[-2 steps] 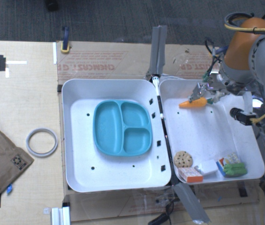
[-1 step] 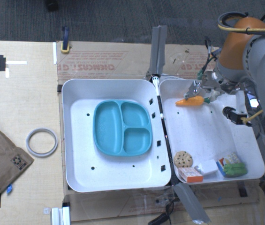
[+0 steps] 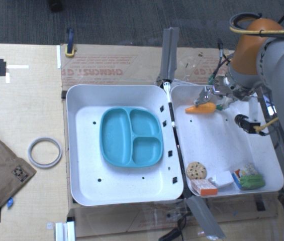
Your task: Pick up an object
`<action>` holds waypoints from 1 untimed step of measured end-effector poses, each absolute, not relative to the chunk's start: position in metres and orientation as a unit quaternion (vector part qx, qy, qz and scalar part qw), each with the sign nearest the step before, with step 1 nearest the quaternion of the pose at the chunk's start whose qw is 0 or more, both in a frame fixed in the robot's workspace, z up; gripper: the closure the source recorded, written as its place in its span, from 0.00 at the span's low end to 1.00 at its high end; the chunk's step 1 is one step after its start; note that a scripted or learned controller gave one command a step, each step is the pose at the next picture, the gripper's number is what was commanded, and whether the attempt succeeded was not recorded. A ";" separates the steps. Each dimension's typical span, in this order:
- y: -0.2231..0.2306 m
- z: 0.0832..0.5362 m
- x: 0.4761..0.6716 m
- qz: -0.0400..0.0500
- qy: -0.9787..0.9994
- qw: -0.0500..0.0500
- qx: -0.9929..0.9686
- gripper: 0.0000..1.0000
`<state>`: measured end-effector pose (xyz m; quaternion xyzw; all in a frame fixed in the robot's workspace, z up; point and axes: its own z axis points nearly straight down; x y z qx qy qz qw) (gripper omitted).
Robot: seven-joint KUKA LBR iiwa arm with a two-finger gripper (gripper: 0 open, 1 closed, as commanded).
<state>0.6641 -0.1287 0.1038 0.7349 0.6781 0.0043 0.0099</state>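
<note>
Orange carrot (image 3: 201,109) lies at the right bin's (image 3: 262,149) far wall, directly under the pincer (image 3: 206,97), whose spread I cannot tell; risk: rounded, tapered body squirts sideways or pins against the wall on closing.

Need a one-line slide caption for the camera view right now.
Grey KUKA arm's gripper poised at an orange toy carrot in the right white bin; divided blue plate in left bin.
</note>
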 end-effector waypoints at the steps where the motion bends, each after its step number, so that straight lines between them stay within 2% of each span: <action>1: -0.110 0.103 0.664 0.005 0.563 0.008 0.826 0.00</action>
